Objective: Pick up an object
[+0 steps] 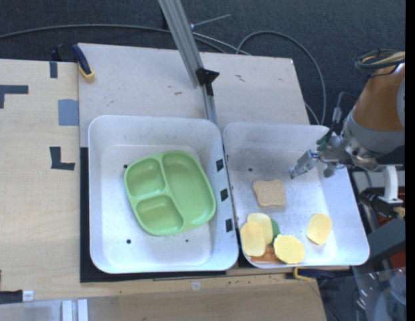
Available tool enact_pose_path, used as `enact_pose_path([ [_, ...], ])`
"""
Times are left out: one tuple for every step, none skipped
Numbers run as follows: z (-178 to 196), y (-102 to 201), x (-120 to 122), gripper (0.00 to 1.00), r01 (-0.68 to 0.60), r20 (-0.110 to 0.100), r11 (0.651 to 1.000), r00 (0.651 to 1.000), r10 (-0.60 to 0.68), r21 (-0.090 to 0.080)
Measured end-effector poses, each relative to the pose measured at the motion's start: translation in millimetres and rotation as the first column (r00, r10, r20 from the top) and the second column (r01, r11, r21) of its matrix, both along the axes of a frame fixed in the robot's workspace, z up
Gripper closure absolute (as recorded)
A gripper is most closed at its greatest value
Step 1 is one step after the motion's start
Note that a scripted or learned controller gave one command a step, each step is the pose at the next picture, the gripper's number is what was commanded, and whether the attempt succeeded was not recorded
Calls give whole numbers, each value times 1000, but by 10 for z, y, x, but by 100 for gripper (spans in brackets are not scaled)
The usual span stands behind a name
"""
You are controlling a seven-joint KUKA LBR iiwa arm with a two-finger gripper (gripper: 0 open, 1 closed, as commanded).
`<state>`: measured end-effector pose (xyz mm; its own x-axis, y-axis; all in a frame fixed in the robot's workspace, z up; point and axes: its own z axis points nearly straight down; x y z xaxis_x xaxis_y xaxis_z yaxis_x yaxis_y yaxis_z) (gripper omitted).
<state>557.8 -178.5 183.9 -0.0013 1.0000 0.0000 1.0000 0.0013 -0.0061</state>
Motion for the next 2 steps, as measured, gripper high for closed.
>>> enact_pose_path([
  [-565,-95,-4,0,0,-1,1000,1000,0,0],
  [-940,-95,8,0,0,7,1000,1000,0,0],
])
